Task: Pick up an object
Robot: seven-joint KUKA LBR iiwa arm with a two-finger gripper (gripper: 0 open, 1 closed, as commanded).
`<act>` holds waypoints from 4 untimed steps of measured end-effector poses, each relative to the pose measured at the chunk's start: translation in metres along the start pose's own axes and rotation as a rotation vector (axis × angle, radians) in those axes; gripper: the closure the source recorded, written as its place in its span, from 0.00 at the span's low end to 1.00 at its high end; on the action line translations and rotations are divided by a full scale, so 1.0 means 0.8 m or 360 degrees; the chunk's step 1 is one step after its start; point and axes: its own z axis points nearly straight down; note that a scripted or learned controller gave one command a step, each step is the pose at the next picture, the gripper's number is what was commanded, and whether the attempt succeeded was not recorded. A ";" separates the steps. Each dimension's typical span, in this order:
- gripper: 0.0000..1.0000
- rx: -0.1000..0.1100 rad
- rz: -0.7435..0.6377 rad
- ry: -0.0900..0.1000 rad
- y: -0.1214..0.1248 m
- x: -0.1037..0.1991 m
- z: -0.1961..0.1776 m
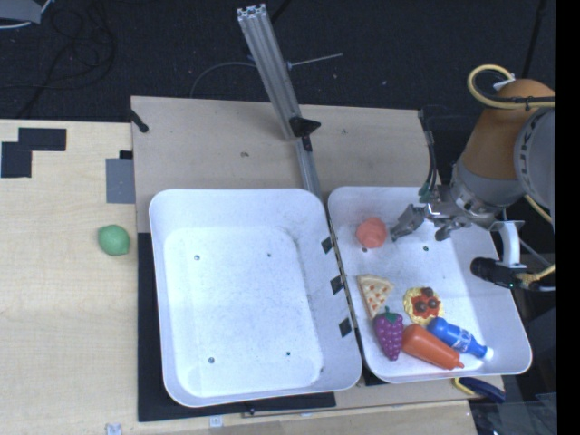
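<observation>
nothing is picked up yet. the gripper (422,223) hovers with fingers spread and bare over the far part of the right bin (507,352), just right of the red ball (372,233). the other toys lie near its front; closing and lifting remain.

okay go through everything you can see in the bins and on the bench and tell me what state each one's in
gripper: open, over right bin, holding nothing
pink ball: loose, beside gripper
pizza slice: lying flat
grapes: lying, against carrot
carrot: lying
blue bottle: on its side
green ball: on bench, outside bins
</observation>
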 end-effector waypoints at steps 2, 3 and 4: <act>1.00 -0.0006 0.0002 -0.0002 0.000 0.000 0.041; 1.00 -0.0013 0.0001 -0.0003 -0.005 -0.010 -0.028; 1.00 -0.0012 0.0002 -0.0003 -0.015 -0.006 -0.094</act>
